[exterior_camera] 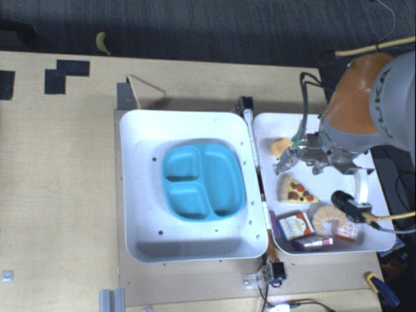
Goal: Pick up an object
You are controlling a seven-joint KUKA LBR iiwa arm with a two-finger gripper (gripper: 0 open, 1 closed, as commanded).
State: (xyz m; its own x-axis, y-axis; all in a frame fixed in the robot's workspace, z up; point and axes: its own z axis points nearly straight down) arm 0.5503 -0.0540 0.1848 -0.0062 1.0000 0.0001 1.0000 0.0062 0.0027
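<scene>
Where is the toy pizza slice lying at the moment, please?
The pizza slice lies in the right bin, near its middle, just below the gripper and above the small red packet.

Pizza slice toy (298,192) flat mid right bin; small boxes, round pastry (327,218) near front wall.

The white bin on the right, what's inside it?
The right bin holds a toy pizza slice, a small box, a round pastry and a yellowish piece. The arm covers its far corner.

Two white bins (140,194) — one blue tray (203,181), one pizza slice (298,192)
</scene>
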